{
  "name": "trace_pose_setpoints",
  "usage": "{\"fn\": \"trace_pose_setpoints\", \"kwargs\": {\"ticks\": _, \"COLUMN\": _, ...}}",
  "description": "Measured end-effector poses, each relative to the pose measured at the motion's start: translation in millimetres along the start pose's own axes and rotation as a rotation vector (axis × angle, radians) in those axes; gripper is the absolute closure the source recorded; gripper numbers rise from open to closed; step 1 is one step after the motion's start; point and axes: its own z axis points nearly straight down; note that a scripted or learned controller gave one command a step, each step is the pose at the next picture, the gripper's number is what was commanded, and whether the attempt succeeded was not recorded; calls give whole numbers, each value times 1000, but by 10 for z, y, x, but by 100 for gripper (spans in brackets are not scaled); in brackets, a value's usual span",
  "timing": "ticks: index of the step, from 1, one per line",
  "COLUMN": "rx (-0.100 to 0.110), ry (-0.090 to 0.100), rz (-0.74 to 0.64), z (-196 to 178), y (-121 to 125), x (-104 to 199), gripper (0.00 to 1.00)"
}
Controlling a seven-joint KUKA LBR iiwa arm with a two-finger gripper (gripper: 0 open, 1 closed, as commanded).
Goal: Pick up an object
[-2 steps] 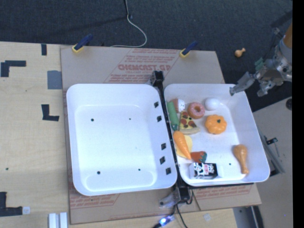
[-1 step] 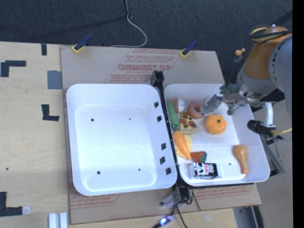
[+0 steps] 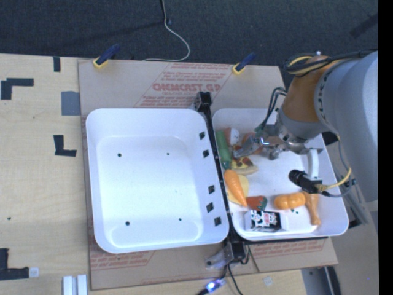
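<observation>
My gripper [image 3: 250, 146] reaches into the right bin [image 3: 334, 217] from the right and hangs low over its upper left part. Just under and left of it lie a green toy vegetable [image 3: 222, 149] along the bin's left wall and a small flat piece with red and yellow on it [image 3: 243, 163]. An orange carrot [image 3: 235, 187] lies below those. Further toward the front are a small red piece [image 3: 257, 201], an orange toy [image 3: 289, 200] and a black-and-white box [image 3: 264, 220]. Nothing is visibly lifted off the bin floor.
The left bin [image 3: 98, 165] sits beside the right one, with a black divider [image 3: 212, 165] between them. Both rest on a cardboard sheet [image 3: 178, 85] held by blue-and-yellow clamps [image 3: 105, 55]. The arm's grey body [image 3: 350, 109] covers the right bin's far right side.
</observation>
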Motion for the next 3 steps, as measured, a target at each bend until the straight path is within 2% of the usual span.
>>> {"fn": "trace_pose_setpoints", "kwargs": {"ticks": 1, "rx": 14, "ry": -6, "rz": 10, "z": -5, "y": 320, "x": 256, "gripper": 0}}
{"fn": "trace_pose_setpoints", "kwargs": {"ticks": 2, "rx": -19, "ry": -5, "rz": 1, "z": -3002, "y": 538, "x": 295, "gripper": 0}}
{"fn": "trace_pose_setpoints", "kwargs": {"ticks": 3, "rx": 7, "ry": 1, "rz": -2, "z": -2301, "y": 517, "x": 905, "gripper": 0}}
